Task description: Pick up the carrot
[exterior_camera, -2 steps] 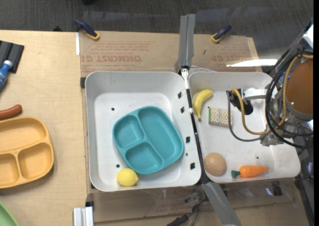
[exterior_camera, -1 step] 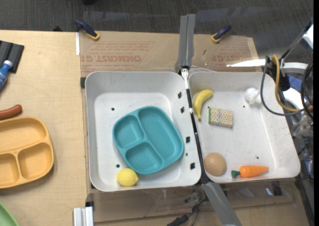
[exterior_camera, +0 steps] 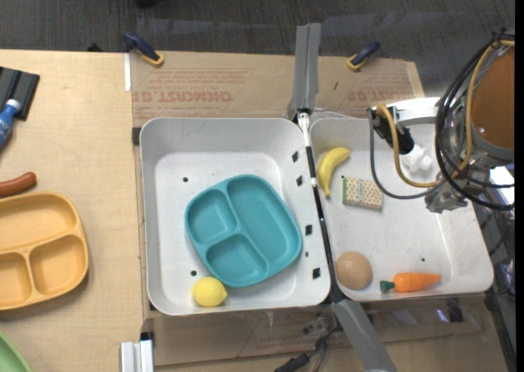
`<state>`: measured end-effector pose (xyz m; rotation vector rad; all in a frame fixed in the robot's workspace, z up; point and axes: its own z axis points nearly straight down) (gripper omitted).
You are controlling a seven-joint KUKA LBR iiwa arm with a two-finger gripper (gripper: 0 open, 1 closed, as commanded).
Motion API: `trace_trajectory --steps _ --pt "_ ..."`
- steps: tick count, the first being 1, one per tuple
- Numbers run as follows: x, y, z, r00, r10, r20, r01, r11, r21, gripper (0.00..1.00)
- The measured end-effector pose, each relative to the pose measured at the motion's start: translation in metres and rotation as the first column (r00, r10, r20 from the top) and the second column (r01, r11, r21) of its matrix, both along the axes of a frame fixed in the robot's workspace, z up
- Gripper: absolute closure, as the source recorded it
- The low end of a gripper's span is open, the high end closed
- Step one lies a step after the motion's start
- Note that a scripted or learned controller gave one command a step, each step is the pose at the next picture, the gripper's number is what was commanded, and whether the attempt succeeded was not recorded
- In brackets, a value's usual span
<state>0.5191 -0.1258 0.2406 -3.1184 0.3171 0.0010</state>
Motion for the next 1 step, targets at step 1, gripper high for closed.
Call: trace_trajectory --steps 1 --pt "-0.0070 -0.0598 0.1289 0.945 -0.328 -0.001 0.328 0.945 0.001 1.00"
